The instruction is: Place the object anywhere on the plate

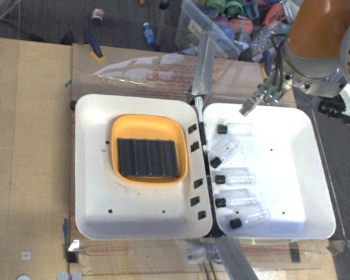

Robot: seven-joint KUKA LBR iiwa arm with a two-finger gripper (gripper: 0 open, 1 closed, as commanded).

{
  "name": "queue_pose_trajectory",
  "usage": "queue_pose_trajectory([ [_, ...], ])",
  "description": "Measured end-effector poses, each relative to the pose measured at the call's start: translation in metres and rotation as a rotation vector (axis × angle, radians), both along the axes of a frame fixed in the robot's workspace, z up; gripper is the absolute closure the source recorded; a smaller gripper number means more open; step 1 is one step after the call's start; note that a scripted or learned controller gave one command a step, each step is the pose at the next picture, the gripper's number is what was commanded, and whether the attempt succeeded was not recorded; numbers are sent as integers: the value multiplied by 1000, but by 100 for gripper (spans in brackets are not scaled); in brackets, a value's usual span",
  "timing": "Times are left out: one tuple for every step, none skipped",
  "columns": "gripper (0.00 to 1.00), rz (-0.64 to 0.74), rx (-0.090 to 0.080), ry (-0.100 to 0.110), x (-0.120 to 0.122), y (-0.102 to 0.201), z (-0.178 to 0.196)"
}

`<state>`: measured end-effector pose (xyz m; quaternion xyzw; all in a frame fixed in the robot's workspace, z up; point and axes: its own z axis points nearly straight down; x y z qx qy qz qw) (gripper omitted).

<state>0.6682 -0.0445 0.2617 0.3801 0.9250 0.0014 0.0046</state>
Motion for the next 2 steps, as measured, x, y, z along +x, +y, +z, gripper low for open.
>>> queue_pose_trajectory([
  [100, 80, 0, 6, -5, -15, -20],
  [100, 124, 0, 1, -8, -9, 58],
])
